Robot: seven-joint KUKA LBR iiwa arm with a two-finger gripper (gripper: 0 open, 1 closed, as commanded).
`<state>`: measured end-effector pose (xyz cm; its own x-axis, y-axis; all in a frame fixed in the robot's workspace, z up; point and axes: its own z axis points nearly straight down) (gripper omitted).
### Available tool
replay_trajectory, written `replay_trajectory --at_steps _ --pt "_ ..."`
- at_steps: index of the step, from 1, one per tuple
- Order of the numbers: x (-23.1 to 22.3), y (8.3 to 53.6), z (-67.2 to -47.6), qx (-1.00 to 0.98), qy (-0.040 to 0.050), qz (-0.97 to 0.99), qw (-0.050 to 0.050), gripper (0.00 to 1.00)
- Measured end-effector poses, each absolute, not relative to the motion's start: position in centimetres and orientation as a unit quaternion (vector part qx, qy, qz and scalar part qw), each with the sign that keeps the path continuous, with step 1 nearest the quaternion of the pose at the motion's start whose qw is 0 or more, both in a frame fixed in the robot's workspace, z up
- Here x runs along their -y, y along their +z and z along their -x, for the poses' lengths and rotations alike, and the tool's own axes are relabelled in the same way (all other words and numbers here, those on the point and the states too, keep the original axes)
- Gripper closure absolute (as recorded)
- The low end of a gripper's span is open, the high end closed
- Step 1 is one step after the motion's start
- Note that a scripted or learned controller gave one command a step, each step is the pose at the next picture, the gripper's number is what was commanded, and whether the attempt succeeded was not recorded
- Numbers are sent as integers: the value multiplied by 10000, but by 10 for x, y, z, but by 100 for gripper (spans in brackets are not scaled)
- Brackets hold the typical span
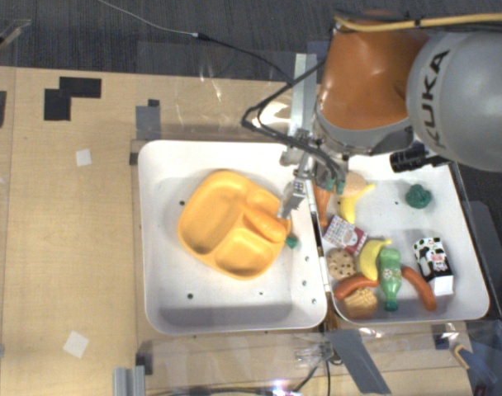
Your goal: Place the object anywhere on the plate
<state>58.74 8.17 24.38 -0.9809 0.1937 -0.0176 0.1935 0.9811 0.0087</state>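
A yellow divided plate (226,225) lies in the middle of the left bin (164,304). My gripper (291,200) hangs over the plate's right rim, close to the wall between the bins. An orange, wedge-like shape (267,223) lies on the plate's right compartment just below the gripper's tip; whether it is a separate object or part of the plate is unclear. A small dark green piece (291,241) sits on the bin floor against the plate's right edge. The gripper's own body hides the space between its tips.
The right bin (474,299) holds several toy foods: a carrot (323,198), a banana (356,195), broccoli (418,195), a cow-print carton (431,256), a green bottle (389,275), a cookie (340,262) and sausages (419,288). The arm's bulk overhangs the bins' far edge.
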Motion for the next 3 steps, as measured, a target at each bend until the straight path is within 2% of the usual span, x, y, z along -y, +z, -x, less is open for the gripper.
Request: replay_trajectory --at_steps 1,2,3 --pt "-83 257 -590 -9952 53 -968 141 100" --pt "-83 256 -590 -9952 52 -968 137 0" --pt "-83 269 -592 -9951 70 -965 187 100"
